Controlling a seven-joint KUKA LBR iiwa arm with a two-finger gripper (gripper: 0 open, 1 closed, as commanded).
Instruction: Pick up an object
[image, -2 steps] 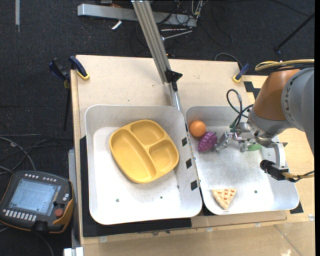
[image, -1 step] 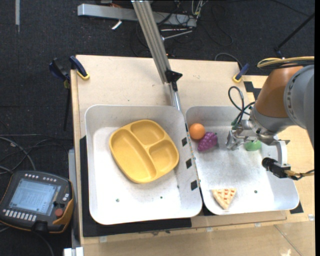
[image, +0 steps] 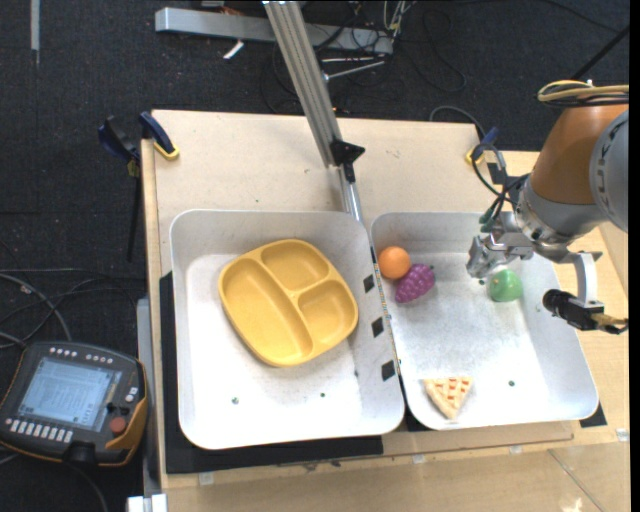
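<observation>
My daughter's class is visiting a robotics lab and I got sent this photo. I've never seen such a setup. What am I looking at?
It is one camera's view, fixed above a bench and looking down at a slant. The grey and orange shape at right is a robot arm; its hand hangs just over a green ball, and I can't tell whether it grips anything. Two white bins sit side by side. The left bin holds a yellow divided plate. The right bin holds the ball, an orange ball, purple toy grapes and a toy pizza slice.
</observation>
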